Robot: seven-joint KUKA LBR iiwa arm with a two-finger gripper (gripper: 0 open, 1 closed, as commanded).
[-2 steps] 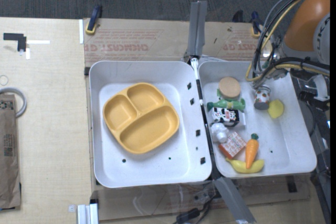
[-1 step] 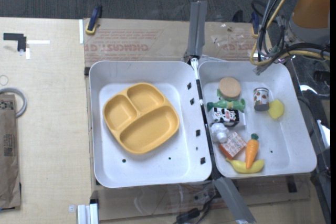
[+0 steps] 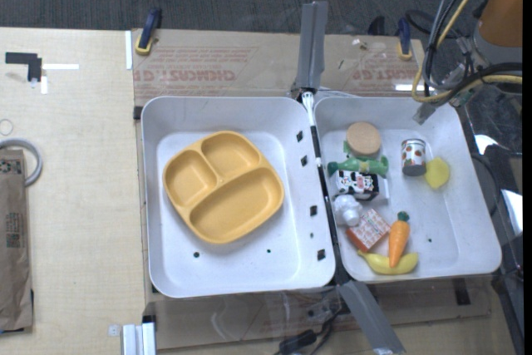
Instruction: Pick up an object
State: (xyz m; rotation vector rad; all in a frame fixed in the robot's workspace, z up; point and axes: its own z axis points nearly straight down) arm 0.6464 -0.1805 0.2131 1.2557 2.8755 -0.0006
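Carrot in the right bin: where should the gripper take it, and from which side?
Probably mid-body on the carrot, from straight above, closing across its narrow width. It lies lengthwise, green top away from the camera, its tip against the banana and the red packet beside it.

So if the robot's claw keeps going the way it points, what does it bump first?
The claw would probably hit the right bin on its bare floor, near the little can; depth is unclear.

Two white bins (image 3: 158,204); one yellow divided plate (image 3: 223,187) at nine o'clock; one carrot (image 3: 399,237); one banana (image 3: 391,263); one small can (image 3: 413,155); one lemon (image 3: 438,173); one burger (image 3: 363,140).
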